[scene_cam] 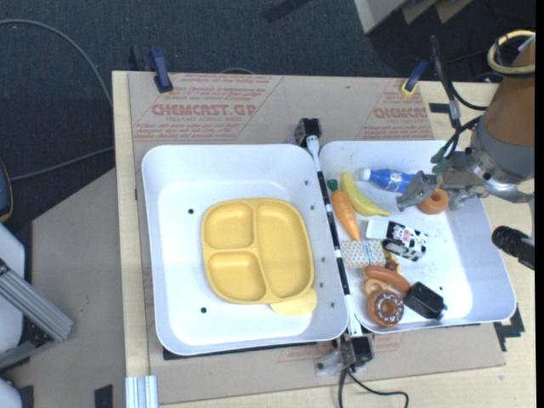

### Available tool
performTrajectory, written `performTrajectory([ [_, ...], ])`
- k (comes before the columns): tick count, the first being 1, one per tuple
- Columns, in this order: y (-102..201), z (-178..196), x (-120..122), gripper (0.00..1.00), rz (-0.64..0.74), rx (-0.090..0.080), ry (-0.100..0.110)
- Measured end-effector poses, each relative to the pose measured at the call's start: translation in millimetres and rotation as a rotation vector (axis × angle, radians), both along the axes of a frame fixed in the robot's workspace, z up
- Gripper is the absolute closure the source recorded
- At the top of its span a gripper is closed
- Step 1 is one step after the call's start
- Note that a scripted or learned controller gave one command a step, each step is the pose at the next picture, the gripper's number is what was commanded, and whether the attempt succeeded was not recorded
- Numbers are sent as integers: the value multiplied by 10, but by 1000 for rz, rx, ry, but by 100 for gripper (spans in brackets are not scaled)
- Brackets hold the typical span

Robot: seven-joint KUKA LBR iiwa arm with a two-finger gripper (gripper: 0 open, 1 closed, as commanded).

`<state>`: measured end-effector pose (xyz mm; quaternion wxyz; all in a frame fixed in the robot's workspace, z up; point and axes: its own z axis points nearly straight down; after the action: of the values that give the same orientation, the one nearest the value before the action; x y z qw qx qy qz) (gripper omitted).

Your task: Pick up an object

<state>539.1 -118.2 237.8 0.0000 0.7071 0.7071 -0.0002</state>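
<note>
I've got the gripper (425, 195) low in the right bin (476, 262), on a small orange ring (436, 202) near the water bottle (387, 178). Can't tell its state. Ring looks light, rigid, slick: I'd pinch across the rim.

From my remote station I read this as a robotics laboratory: a brown board (255, 109) printed with a supplier's name, held by blue clamps (159, 68) at its far edge, carries two white bins (161, 228) over dark carpet (59, 100). Loose cables (51, 41) cross the floor at left, and an aluminium frame rail (30, 300) stands at near left.
</note>
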Motion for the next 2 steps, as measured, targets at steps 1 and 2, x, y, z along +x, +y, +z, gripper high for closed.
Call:
performTrajectory([
  [1, -20, -1408, 581, 0, 0, 1, 3],
  [2, 172, -1333, 1209, 0, -7, 1, 32],
])
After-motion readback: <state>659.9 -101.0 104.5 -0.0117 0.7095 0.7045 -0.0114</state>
